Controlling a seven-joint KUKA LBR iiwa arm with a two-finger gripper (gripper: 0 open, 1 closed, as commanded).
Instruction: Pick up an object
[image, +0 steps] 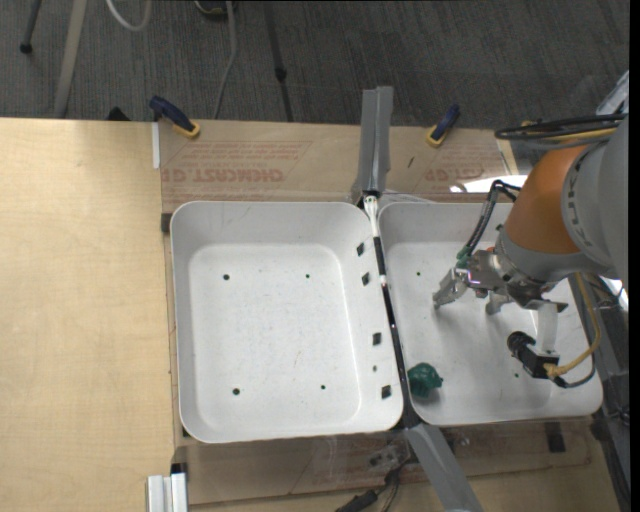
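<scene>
A small dark green crumpled object (425, 379) lies in the right bin (470, 400), close to its front left corner. My gripper (467, 299) hangs over the middle of that bin, farther back and to the right of the green object, and apart from it. Its two metal fingers (445, 293) are spread open with nothing between them. The grey arm with its orange band (545, 210) comes in from the right, above the bin's right half.
The left bin (200, 330) sits beside the right one, with a grey divider bar (376, 150) between them at the back. A black and yellow cable (545, 365) dangles from the wrist over the right bin. Clamps (175, 115) hold cardboard behind the bins.
</scene>
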